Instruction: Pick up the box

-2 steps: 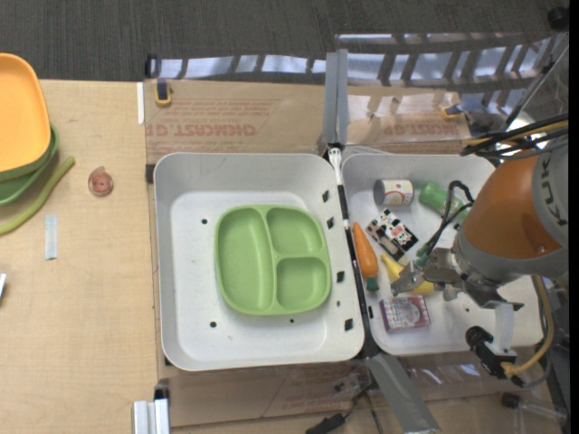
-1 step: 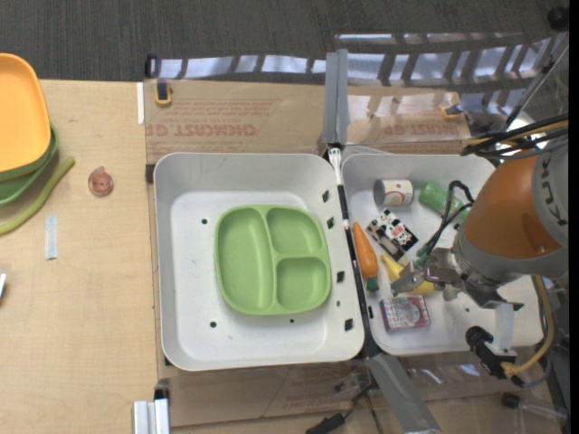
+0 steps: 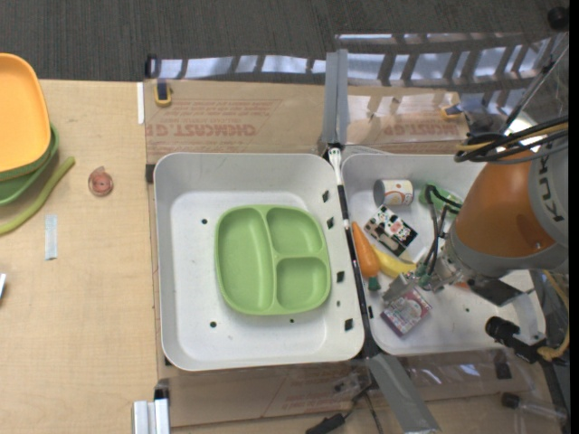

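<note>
A small black-and-white box (image 3: 394,231) lies flat in the right bin (image 3: 470,333), near its middle. A pinkish flat packet (image 3: 405,311) sits closer to the front. My gripper (image 3: 420,280) hangs low between the two, just above the packet's upper edge and below and to the right of the black-and-white box. The orange-banded wrist (image 3: 498,217) covers the bin's right part.
An orange carrot (image 3: 365,250) and a yellow banana (image 3: 396,263) lie beside the box. A small white can (image 3: 395,191) and a green item (image 3: 441,197) sit at the back. The left bin (image 3: 181,269) holds a green divided plate (image 3: 273,259).
</note>
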`<action>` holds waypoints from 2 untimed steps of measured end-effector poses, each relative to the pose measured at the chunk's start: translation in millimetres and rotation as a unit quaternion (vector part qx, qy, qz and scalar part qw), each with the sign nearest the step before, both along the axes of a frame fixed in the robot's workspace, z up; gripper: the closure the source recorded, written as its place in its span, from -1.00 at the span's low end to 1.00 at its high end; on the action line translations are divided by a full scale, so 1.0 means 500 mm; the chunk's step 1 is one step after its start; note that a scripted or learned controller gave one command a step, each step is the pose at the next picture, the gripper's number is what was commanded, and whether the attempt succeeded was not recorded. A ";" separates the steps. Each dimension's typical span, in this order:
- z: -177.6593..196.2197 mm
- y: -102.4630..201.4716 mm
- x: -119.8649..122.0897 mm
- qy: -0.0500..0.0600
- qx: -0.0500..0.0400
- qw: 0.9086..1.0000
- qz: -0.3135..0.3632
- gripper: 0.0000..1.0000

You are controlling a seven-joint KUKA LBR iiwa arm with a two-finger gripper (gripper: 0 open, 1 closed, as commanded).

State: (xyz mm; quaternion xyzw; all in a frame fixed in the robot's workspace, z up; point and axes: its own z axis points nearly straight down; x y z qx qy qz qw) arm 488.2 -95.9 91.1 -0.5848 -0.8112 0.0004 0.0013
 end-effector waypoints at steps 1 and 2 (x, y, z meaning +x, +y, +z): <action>0.017 -0.003 0.000 0.000 0.000 1.000 -0.002 1.00; 0.017 -0.003 0.000 0.000 0.000 1.000 -0.002 -1.00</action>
